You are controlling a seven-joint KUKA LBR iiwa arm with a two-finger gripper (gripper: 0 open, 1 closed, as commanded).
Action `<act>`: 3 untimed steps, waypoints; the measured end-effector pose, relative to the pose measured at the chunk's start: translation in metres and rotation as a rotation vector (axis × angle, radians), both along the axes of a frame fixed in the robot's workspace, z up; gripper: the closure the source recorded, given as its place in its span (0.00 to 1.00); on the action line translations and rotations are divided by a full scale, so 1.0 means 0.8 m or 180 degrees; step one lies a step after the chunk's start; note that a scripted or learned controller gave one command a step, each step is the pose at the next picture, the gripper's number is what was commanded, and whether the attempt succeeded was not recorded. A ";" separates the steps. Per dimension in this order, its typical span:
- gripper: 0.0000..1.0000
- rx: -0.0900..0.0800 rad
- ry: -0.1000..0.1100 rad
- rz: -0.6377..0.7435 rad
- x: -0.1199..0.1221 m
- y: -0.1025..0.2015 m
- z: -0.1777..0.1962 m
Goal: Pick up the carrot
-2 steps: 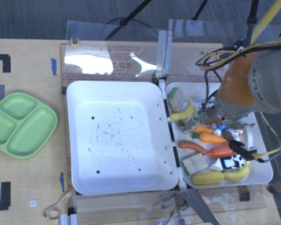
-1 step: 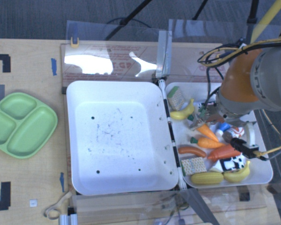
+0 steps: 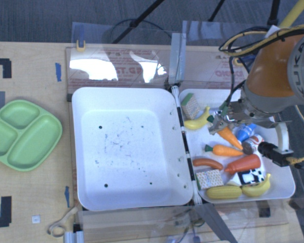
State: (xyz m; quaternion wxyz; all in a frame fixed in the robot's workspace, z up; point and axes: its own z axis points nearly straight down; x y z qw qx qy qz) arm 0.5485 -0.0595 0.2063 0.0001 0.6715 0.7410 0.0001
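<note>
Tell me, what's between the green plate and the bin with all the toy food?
In the camera view, the other white bin sits between the green plate and the toy food bin. Its floor shows only faint scuffs and dark dots.

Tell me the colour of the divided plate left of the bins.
Light green; the divided plate shows plainly in the camera view, on the bench.
</note>
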 end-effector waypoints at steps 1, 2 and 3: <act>1.00 0.0005 0.0009 0.0761 -0.047 0.037 -0.028; 0.00 0.0005 0.0008 0.0760 -0.047 0.037 -0.028; 0.00 -0.0005 -0.0010 0.1227 -0.011 -0.054 -0.052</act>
